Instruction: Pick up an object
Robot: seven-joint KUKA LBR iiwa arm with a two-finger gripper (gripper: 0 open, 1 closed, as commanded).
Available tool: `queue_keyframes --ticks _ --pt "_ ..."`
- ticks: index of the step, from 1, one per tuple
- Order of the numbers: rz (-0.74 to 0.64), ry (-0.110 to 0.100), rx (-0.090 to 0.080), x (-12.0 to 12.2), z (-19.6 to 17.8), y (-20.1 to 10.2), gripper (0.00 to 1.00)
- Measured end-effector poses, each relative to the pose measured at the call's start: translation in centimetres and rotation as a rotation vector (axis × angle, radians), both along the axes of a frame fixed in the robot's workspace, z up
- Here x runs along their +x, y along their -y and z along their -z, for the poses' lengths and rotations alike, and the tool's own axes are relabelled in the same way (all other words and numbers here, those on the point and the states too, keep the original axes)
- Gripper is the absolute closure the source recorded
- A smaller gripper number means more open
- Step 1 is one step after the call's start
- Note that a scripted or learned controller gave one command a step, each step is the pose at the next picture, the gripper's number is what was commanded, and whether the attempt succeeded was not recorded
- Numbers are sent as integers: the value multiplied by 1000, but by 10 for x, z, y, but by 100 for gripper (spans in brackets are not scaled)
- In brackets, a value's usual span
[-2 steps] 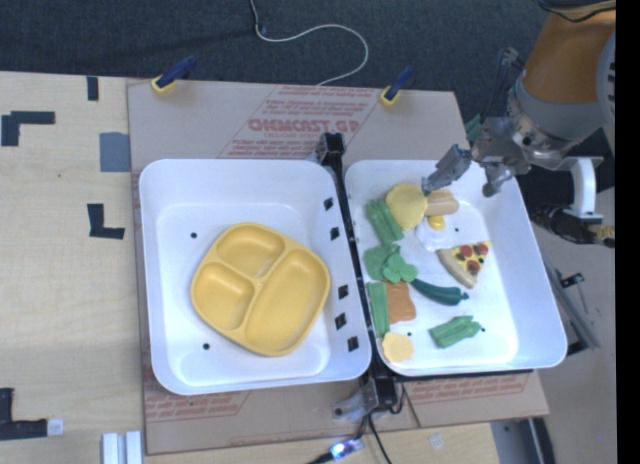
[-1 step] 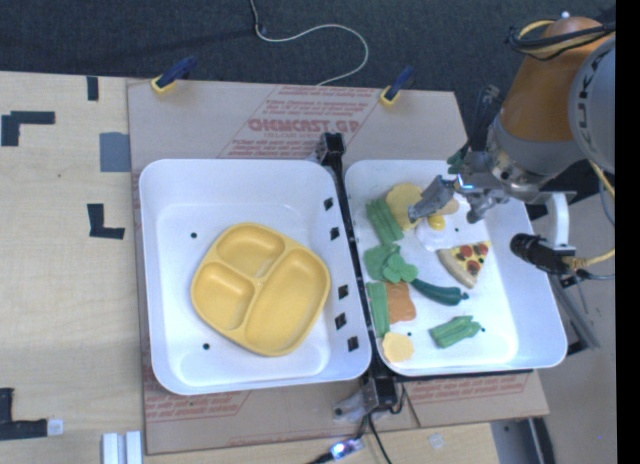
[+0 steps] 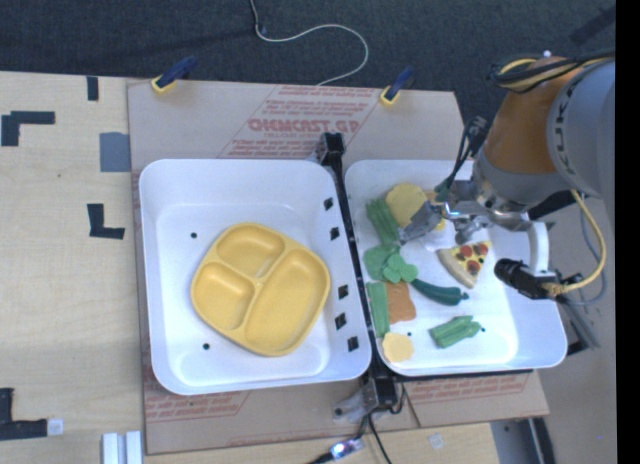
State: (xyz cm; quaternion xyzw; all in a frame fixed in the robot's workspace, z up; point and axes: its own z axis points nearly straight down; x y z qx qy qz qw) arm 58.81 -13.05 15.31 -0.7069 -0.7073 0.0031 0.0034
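Left white bin (image 3: pixel 160 252): yellow plastic divided plate (image 3: pixel 261 288), centre. Right white bin (image 3: pixel 535 337): green toy vegetables (image 3: pixel 385 242) along its left edge, orange slab (image 3: pixel 400 303), yellow disc (image 3: pixel 398 348) at front-left corner, toy pizza slice (image 3: pixel 465 262) mid-bin. Gripper (image 3: pixel 428 222) over the bin's rear, beside a round yellow piece (image 3: pixel 405 198); finger state can't be told.

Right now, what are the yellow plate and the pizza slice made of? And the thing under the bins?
The yellow divided plate looks like moulded plastic: one even colour, smooth, softly shiny, rounded compartments. The pizza slice seems to be a plastic toy, with flat painted-looking toppings, though it is too small to be sure. The sheet under the bins looks like brown cardboard, matt with red printing.
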Motion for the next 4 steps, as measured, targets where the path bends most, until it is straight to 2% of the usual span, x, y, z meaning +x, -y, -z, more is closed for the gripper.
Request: queue_keyframes --ticks 1,2,3,4 --pt "-1 0 1 -4 48 -7 0" --pt "-1 4 -1 -4 71 -7 0" --pt "-1 6 2 -3 60 -8 100" --pt "0 6 0 0 18 -2 100"
